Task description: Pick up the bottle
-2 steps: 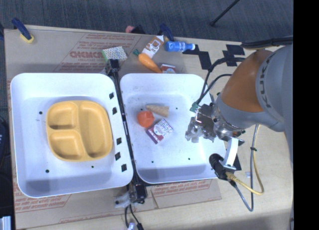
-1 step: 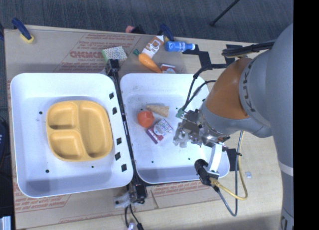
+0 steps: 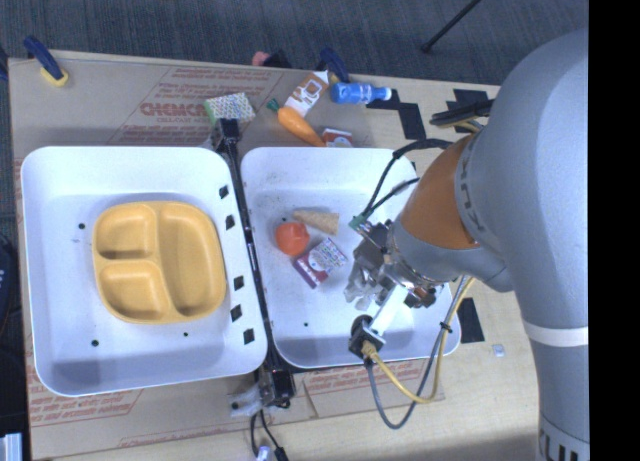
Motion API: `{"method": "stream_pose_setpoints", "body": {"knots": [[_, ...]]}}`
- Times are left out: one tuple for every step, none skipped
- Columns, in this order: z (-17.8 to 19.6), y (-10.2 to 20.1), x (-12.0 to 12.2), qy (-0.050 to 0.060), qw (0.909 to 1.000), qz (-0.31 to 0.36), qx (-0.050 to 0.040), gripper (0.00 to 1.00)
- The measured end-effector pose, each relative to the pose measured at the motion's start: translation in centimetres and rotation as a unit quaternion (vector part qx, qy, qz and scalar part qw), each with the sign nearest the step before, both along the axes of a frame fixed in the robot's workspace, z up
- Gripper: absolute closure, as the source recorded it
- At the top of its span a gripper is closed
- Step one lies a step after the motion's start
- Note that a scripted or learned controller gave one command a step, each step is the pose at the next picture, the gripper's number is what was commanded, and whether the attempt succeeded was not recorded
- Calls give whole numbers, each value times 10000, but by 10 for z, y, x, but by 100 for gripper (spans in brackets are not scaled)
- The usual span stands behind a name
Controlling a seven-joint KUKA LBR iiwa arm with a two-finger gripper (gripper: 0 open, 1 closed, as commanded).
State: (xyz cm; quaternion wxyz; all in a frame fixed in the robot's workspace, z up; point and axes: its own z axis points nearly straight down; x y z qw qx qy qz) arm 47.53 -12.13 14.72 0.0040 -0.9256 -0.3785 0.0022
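Blue bottle lies on the worktop beyond the right bin, so the gripper, its state untellable, likely needs repositioning there.

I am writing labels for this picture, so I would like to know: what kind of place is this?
Probably a robot lab test bench, not a kitchen. A big grey arm with an orange band reaches over two shallow white plastic bins on printed cardboard, and the bins hold toy-like items: a small orange ball and a yellow divided plate.
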Motion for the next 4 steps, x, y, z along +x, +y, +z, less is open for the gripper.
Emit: {"method": "stream_pose_setpoints", "body": {"knots": [[55, -55, 1, -19, 9974, 724, -12, 100], [29, -22, 1, -13, 9989, 472, -6, 100], [42, 1, 1, -13, 9950, -1002, -22, 100], [27, -27, 1, -2, 9665, -2568, -25, 100]]}}
